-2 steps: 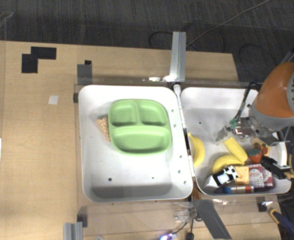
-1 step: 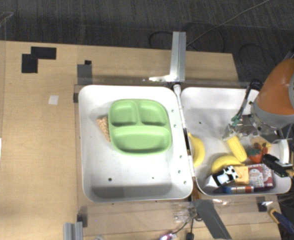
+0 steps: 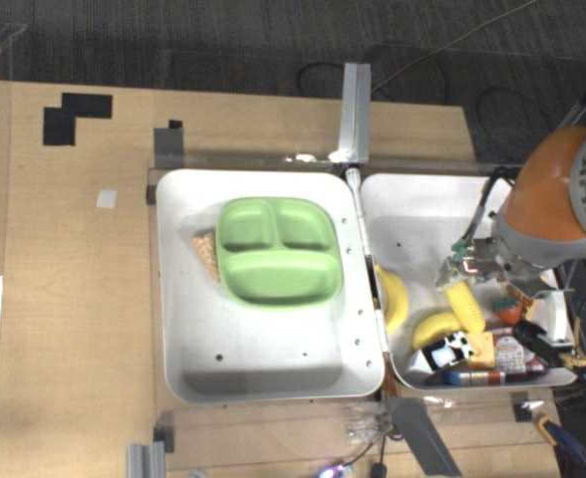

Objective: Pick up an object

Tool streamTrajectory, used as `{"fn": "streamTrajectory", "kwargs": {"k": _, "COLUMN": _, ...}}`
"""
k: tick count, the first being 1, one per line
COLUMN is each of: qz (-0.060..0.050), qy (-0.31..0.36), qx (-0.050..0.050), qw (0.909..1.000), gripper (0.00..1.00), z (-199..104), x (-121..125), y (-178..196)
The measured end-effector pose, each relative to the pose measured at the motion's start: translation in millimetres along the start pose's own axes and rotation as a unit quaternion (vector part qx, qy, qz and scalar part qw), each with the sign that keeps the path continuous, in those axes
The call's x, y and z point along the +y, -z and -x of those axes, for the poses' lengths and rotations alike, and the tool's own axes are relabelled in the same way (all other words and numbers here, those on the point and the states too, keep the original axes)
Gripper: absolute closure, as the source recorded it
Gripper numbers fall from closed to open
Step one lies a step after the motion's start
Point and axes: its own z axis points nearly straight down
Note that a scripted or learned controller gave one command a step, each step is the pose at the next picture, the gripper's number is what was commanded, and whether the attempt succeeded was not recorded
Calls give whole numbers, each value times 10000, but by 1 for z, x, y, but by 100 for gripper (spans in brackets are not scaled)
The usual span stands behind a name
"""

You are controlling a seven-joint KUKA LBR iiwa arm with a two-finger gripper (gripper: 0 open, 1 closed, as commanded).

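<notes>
Wood-toned desk (image 3: 64, 297) carries two shallow white bins set side by side, so the arm can reach either from the right.

The left bin (image 3: 188, 357) holds a green divided plate (image 3: 277, 249), lying flat near its centre, and a tan, speckled item (image 3: 206, 255) tucked against the plate's left edge.

The right bin (image 3: 413, 212) holds the candidate objects, clustered in its lower half: a banana (image 3: 394, 299) along the left wall, a second yellow curved piece (image 3: 435, 327), a corn cob (image 3: 464, 307), a small black-and-white item (image 3: 454, 347), an orange-yellow block (image 3: 480, 349), a red item (image 3: 510, 311) and a marker-like tube (image 3: 472, 376) at the lower rim. The upper half is bare.

The grey arm, with its orange band (image 3: 542, 192), descends over the right bin. The end effector (image 3: 469, 263) sits just above the corn cob's upper end, probably the intended target. Its opening cannot be judged, and no object is visibly gripped.
</notes>
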Motion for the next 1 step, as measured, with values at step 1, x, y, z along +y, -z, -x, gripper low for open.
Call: {"fn": "streamTrajectory", "kwargs": {"k": 1, "qz": 0, "qy": -573, "qx": -1, "qw": 9984, "gripper": 100, "z": -59, "x": 39, "y": 68}}
